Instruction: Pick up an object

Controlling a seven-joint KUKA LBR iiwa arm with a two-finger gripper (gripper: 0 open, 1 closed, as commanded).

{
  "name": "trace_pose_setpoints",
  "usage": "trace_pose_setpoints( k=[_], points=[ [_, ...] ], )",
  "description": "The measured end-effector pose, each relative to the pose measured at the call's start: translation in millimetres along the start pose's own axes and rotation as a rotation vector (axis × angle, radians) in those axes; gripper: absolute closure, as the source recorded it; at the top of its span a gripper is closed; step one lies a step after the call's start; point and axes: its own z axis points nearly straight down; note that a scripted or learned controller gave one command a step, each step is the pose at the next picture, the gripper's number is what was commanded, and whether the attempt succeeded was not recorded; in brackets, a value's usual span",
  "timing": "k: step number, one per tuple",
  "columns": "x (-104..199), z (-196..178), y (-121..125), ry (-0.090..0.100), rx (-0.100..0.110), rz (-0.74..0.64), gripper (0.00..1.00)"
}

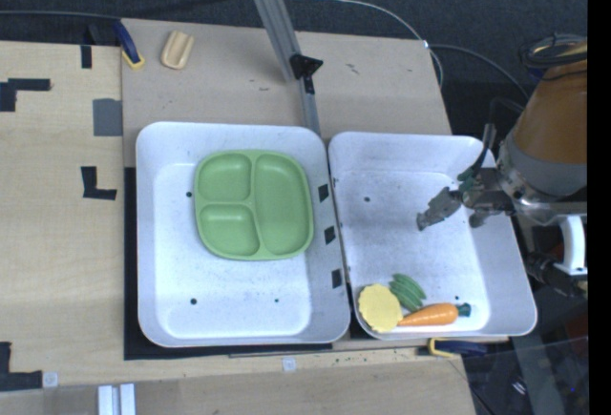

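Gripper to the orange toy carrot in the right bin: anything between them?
No. In the camera view, only bare white bin floor separates the gripper from the orange toy carrot.

Arm (554,132) reaches in from right, wrist low, tool (434,211) pointing left, prob. empty.

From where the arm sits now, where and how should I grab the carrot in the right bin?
Grip the carrot across its thick orange middle, coming straight down. It lies flat, running left to right along the right bin's near wall, green tip to the right. The yellow piece touches its narrow left end, so stay toward the middle. The gripper hangs above, farther back.
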Motion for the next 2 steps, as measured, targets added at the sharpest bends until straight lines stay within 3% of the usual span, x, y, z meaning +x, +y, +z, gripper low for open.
trace_pose_setpoints(
  k=[1,2],
  points=[
    [-0.1,0.0,0.0,0.0,0.0,0.0,0.0],
    [8.9,55.6,-7.2,0.001,0.006,0.001,0.0]
  ],
)
